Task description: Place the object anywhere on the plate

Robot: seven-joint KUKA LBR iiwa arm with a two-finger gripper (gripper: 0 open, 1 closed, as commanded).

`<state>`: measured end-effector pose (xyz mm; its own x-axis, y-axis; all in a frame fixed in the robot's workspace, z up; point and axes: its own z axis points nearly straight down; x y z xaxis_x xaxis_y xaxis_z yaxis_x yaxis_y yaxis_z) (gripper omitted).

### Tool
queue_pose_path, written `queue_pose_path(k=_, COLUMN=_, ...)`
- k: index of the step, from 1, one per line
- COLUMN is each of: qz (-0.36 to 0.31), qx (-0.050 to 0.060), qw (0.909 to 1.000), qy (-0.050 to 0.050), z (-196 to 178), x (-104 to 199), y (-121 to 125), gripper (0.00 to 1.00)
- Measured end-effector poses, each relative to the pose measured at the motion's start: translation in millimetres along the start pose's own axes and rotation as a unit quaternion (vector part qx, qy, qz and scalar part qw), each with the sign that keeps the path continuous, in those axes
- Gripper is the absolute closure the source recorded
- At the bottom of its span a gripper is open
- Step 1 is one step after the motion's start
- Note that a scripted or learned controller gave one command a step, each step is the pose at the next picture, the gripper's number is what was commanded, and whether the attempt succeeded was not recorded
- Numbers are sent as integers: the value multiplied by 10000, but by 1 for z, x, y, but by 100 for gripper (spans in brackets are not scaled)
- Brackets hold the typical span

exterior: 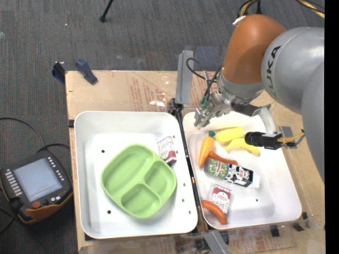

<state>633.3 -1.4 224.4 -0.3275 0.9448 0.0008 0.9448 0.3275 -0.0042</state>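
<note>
One green plate [139,181] and one small carton [167,148] were seen in the left bin [85,194]. In the right bin [280,200], two bananas [235,139], one carrot [205,149] and one sausage [214,211] were counted. The tool [203,119] was held above; its state could not be told.

Arm [299,67]: large rounded grey housings with a smooth matte finish.
Marking: dark "KUKA" lettering along the grey shell near the joint.
Band [249,49]: a glossy orange dome-shaped section above the wrist.
Cables [275,1]: yellow and black lines looping over the top of the arm.
Wrist: a grey metallic collar below the orange part, thin dark wires beside it.
Gripper [204,118]: small, silvery metal, blurred in detail.
</note>
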Motion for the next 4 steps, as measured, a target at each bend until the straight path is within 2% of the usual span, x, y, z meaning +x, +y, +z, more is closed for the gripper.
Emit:
queue_pose_path(k=1, qz=-870, qx=4, qw=9962, qy=4, z=39, x=108, y=-52, gripper=100)
queue_pose_path(k=2, qz=-1238, qx=9, qw=9923, qy=-2, z=-5, x=207, y=-90, gripper=100)
queue_pose_path(k=3, qz=-1230, qx=8, qw=9924, qy=-2, z=-4, x=206, y=-90, gripper=0)
queue_pose_path(k=4, qz=-2040, qx=3, qw=9790, qy=-4, z=93, x=247, y=-22, gripper=0)
